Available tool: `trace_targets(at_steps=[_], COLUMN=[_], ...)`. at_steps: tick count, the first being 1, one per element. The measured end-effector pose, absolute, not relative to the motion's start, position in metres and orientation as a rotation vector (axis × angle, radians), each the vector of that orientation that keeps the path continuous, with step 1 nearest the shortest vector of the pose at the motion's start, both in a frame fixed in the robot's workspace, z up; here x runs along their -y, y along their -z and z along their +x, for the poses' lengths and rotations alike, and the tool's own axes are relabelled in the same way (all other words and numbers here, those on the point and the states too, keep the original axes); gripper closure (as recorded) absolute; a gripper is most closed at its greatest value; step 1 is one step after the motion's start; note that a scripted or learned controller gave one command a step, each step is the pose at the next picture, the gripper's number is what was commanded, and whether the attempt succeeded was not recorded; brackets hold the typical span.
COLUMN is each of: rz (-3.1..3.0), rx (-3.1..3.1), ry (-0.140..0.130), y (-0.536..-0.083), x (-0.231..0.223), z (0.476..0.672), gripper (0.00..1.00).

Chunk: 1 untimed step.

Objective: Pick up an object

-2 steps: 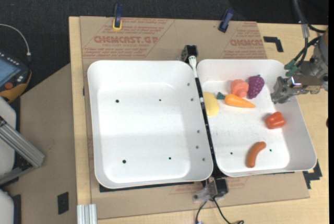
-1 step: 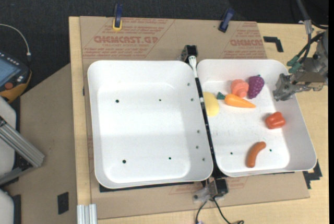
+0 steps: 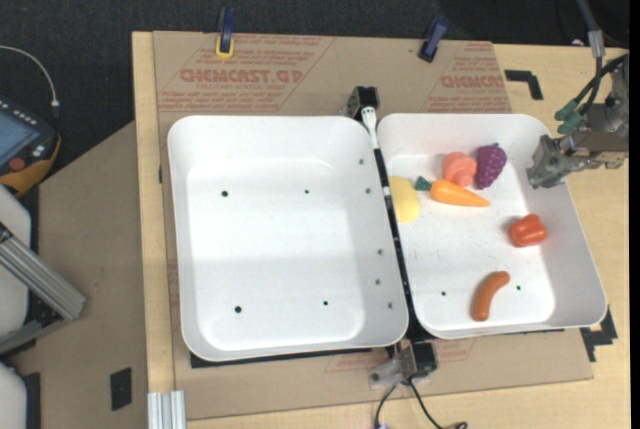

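The claw [image 3: 548, 169] is seen at the right rim of the right bin [image 3: 575, 217]; its opening cannot be told. Inside that bin, a carrot [image 3: 460, 196] lies centrally, with grapes [image 3: 489, 165] above-right, a tomato [image 3: 527, 231] lower-right, and a sausage [image 3: 489, 295] below.

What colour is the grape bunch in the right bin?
Purple. The grapes lie beside a pink piece, seen best in the camera view from above.

Carrot [image 3: 460, 195], sausage [image 3: 489, 295] in rt bin [image 3: 570, 217]; gripper [image 3: 548, 170] at its rt rim.
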<state>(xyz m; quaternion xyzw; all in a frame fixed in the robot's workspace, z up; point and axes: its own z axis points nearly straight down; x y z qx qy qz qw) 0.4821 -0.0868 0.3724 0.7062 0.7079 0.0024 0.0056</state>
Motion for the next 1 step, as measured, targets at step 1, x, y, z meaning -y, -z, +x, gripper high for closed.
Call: trace_targets(at_steps=[1], rz=[2.208], rx=[-2.215], ry=[-0.009], y=[-0.3827], x=[0.0869], z=[0.4828], gripper=[1.00])
